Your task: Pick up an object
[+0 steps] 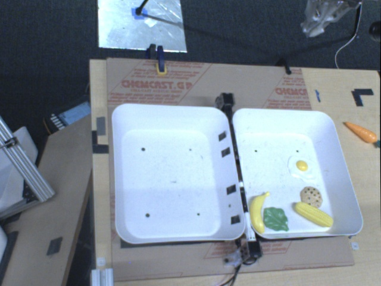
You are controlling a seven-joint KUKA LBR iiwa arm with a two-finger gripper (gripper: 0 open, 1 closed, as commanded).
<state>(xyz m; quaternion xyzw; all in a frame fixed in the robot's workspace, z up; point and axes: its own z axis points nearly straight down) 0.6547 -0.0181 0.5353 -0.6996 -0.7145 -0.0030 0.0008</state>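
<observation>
Taking the right bin (333,136) as landmark, the toy food sits in its near corner, all likely light, hard plastic. Leftmost, against the bin's left wall, the banana (258,212) touches a flat green leaf (275,218); grasp the banana across its middle. Next come egg (302,166), cookie (310,196) and corn (314,214), the first two flat and hard to pinch. A carrot (361,131) lies on the desk (262,82) beyond the bin's right wall. Above its far corner hangs the end effector (317,18); I cannot tell its opening.

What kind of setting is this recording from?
Most likely a robotics lab grasping bench, not a kitchen: two white bins sit clipped together on a cardboard-covered bench, holding toy food such as a banana and fried egg, with aluminium framing alongside.
</observation>
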